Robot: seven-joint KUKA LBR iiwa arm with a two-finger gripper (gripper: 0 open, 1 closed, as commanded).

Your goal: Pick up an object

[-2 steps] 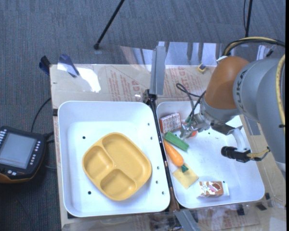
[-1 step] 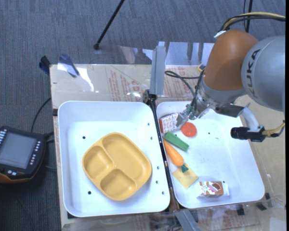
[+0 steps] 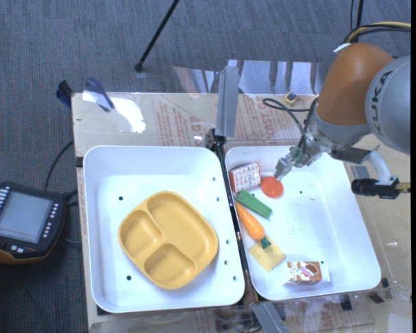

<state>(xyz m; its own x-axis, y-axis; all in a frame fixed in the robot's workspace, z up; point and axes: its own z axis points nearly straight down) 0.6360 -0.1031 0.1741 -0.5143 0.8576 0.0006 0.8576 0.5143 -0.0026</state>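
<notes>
the wooden table (image 3: 166, 120) carried two shallow white plastic bins side by side. the left bin (image 3: 111, 165) held a yellow three-compartment plastic tray (image 3: 168, 238). the right bin (image 3: 333, 214) held the candidates for picking: a small red-and-white carton (image 3: 245, 177) at the far left, a flat red-orange disc (image 3: 272, 186) touching it, a green block (image 3: 254, 204), an orange toy carrot (image 3: 250, 222), a pale yellow square slab (image 3: 267, 254), and a brown-and-white packet (image 3: 306, 272) near the front. the gripper (image 3: 286, 166) hung just above the disc, and i cannot tell how wide it stood. the likely risk: the disc lay flat and thin, so a closing grip could skid over it, or nudge the carton beside it.
</notes>
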